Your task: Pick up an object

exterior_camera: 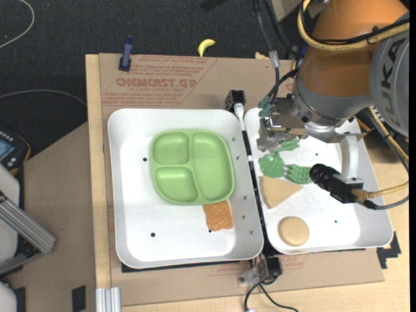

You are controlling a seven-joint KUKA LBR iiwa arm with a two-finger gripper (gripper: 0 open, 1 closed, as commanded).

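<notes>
My gripper (273,137) hangs over the top left part of the right bin (367,229), close to the divider between the bins. Just below it lies a green leafy toy (273,166), with a green ridged piece (300,173) beside it on the right. Some green shows right under the gripper, and I cannot tell whether anything is held. A tan wedge (275,191) lies below the green pieces, and a round tan disc (293,230) sits near the bin's front.
The left bin (123,174) bears a green divided plate (193,166) and an orange-brown slab (219,216) at the plate's lower right. Both bins rest on a cardboard sheet (162,80). A blue clip (125,54) and a small yellow thing (206,45) sit at its far edge.
</notes>
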